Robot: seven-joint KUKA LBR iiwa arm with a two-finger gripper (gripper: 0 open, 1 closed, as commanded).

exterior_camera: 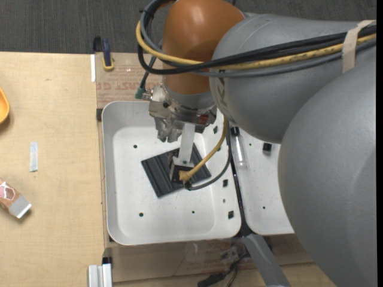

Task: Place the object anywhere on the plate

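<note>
Gripper [170, 131]: low in the left bin [119, 220]; whether clenched or released cannot be told. Table, far left: orange rim [3, 107], possibly the plate, cut by the frame edge; grey strip [33, 157]; wrapped packet [13, 200]. Left bin: black ridged slab [157, 175], likely the task's object, flat on the floor under the gripper. Right bin [263, 214]: largely under the arm. Progress, as judged: early; lifting, carrying and placing all remain.

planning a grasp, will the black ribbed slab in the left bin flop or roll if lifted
The ribbed slab lies flat with straight edges, so probably stiff, not floppy. It looks thin and low in the white bin, so unlikely to roll or tip. Its ridges may aid grip.
</note>
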